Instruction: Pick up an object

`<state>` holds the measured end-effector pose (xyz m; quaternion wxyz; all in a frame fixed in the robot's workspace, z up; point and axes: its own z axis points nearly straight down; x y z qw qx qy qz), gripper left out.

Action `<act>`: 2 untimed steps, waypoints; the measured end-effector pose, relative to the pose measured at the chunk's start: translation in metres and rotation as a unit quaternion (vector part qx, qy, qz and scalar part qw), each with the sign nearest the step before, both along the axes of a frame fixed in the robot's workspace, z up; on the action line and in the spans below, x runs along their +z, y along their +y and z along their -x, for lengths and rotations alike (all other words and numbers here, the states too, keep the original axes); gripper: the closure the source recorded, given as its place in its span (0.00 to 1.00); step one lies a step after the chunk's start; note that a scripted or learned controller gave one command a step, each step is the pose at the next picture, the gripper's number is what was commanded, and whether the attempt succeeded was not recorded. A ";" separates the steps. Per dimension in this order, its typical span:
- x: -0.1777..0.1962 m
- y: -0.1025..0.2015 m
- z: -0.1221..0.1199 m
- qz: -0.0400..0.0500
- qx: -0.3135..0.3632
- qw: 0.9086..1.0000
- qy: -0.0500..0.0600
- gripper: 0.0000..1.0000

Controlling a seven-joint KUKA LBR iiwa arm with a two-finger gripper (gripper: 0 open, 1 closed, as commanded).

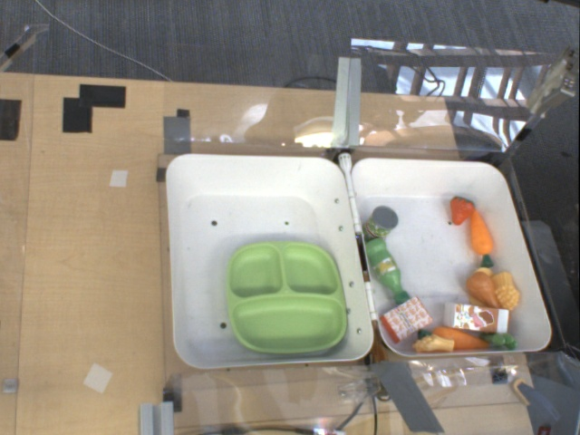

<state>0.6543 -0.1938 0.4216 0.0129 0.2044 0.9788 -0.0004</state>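
Observation:
The right bin (426, 181) holds several toy foods. A green bottle (383, 264) lies against its left wall, with a small grey disc (384, 217) just above it. An orange carrot (478, 232) with a red tip (462, 209) lies near the right wall. Below it sit a brown drumstick (483, 287) and a yellow corn piece (506, 292). Along the front edge lie a red-and-white checked box (405, 318), a small white-and-red carton (479, 318) and another carrot (459, 339) with a green top.
The left bin (208, 198) holds a green divided plate (286, 296) in its front half. A metal post (347, 98) stands behind the seam between the bins. A metal frame (462, 75) rises at the back right.

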 end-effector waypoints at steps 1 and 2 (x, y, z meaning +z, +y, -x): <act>-0.128 -0.008 0.022 -0.003 -0.013 1.000 0.013 1.00; -0.049 0.016 -0.001 -0.003 -0.052 0.999 0.003 1.00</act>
